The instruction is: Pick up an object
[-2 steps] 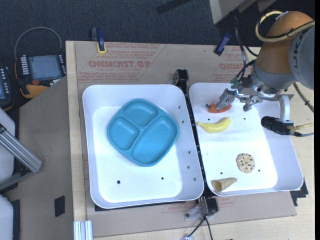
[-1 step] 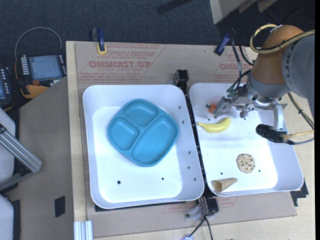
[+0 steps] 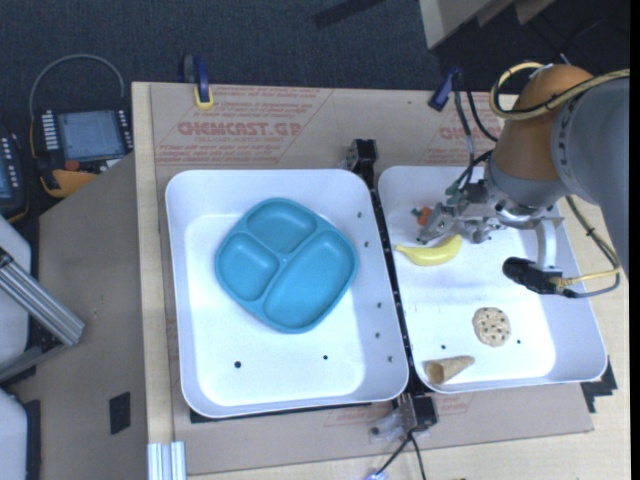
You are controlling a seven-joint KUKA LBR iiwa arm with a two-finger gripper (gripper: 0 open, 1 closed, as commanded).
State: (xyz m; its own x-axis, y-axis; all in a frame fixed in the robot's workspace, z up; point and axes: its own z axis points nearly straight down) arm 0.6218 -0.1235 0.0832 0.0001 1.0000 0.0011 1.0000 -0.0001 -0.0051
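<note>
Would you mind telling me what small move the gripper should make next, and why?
Probably a short descent onto the banana. The gripper sits right above it in the right bin, and nothing shows between its fingers. The cookie and the cone lie farther off.

My metal two-finger claw (image 3: 445, 223) hangs in the shallow white right bin (image 3: 575, 353), just behind the yellow plastic banana (image 3: 430, 253). Nearer the front lie the round speckled cookie (image 3: 491, 325) and the tan cone (image 3: 447, 369). The blue divided plastic plate (image 3: 287, 264) sits in the shallow white left bin (image 3: 210, 368).
</note>
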